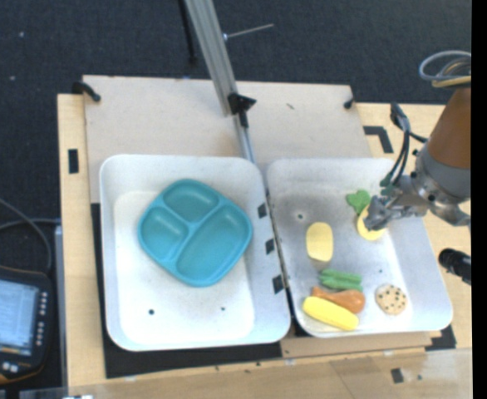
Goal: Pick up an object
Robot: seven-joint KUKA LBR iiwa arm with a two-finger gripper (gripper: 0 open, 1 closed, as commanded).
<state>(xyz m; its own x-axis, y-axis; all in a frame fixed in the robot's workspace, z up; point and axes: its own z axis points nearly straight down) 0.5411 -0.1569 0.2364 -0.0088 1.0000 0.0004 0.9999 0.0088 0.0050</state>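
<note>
Yellow disc (pixel 371 228) sits at the right bin's (pixel 418 306) far right, directly under our tool (pixel 377 215); grip width we cannot tell; green piece (pixel 358 199) just beside it on the left.

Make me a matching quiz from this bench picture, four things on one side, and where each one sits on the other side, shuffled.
Things:
1. teal divided plate
2. cookie
3. green piece
4. gripper

Places:
A. right bin's near right corner
B. over the yellow disc
C. left bin
D. right bin's far side, just left of the gripper

Pairs: 1-C, 2-A, 3-D, 4-B
</note>
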